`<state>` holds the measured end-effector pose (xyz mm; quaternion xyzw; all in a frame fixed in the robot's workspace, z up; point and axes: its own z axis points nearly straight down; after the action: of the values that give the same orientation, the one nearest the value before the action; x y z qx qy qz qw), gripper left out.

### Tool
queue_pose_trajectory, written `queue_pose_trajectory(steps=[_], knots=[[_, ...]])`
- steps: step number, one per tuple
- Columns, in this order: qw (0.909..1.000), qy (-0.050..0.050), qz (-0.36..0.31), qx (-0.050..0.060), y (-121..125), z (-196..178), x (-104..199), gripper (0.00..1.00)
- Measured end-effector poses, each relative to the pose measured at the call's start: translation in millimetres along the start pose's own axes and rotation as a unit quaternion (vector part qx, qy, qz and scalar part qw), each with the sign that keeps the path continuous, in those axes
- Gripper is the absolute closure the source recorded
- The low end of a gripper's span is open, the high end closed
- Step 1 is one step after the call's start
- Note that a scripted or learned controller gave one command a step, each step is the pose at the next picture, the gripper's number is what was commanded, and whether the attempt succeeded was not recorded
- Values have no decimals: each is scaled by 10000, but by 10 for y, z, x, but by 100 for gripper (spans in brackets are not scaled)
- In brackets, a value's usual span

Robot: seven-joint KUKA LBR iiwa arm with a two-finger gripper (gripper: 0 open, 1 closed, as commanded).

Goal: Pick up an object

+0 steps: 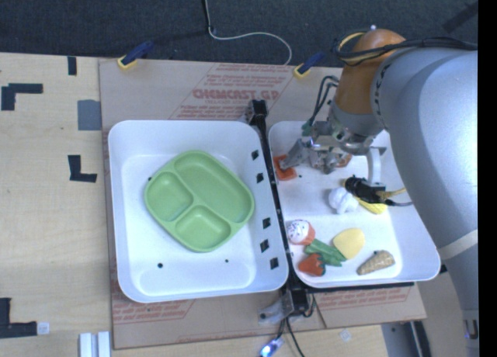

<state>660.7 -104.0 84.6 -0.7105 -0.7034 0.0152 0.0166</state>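
Note:
My gripper [314,160] hangs over the back left part of the right bin [411,231]. It is open, and I see nothing between its fingers. An orange-red piece [284,170] lies on the bin floor just under the left finger [293,154]. A white lump [339,199] sits a little in front of the gripper, with a yellow piece [375,208] beside it. Nearer the front lie a white-and-red round thing [297,231], a yellow lemon-like thing [349,242], a green piece [325,252], a red piece [311,266] and a tan cone [376,262].
The left bin [128,192] holds a green divided plate [199,200]. A black-clipped wall [268,200] separates the two bins. The grey arm [435,115] comes in from the right and covers the back right of the right bin.

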Motion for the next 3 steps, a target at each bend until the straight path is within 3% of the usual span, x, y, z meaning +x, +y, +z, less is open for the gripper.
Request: queue_pose_trajectory(steps=[1, 2, 3], knots=[[9999, -37, -5, -148, -84, -5, 23, 0], [10000, -17, 6, -12, 0, 1, 13, 0], [10000, -23, 11, -17, -2, 1, 17, 0]])
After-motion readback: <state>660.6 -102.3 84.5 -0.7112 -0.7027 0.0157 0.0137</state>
